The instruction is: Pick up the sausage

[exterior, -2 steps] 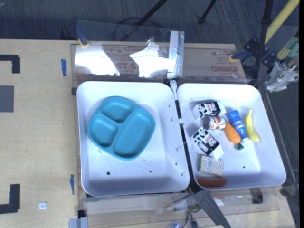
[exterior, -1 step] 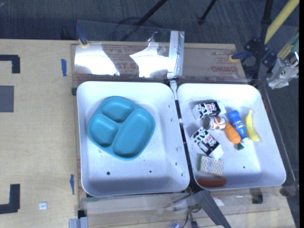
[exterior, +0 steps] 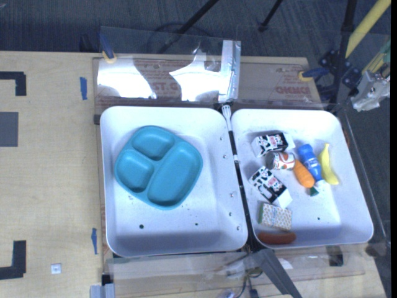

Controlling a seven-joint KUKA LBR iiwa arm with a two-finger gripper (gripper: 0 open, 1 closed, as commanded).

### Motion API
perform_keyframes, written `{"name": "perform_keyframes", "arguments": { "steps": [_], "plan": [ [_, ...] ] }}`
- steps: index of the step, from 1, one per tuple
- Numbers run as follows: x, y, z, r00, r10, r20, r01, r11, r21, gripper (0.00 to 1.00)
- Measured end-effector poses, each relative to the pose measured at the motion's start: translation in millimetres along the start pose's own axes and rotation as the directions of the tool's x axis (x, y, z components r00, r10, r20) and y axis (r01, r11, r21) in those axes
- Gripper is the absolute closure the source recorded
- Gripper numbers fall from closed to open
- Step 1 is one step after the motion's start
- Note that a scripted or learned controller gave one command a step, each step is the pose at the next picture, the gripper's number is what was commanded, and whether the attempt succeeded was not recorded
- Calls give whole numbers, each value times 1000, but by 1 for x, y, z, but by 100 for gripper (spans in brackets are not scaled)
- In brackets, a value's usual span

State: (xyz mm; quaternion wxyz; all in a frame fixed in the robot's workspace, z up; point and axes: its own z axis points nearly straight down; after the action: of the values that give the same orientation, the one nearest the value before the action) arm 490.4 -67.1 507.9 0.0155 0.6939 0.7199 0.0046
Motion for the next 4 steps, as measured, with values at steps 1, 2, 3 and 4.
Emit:
{"name": "perform_keyframes", "arguments": {
  "steps": [1, 2, 3, 4],
  "plan": [
    [1, 2, -11, 1000, -3, 2, 3, 1000, -5, 100],
    [2, 4, -21, 1000, -6, 4, 6, 1000, -9, 100],
    [3, 5, -32, 1000, -9, 6, 9, 1000, -14, 100],
    [4, 7, -42, 1000, -12, 8, 12, 1000, -19, 100]
  ]
}}
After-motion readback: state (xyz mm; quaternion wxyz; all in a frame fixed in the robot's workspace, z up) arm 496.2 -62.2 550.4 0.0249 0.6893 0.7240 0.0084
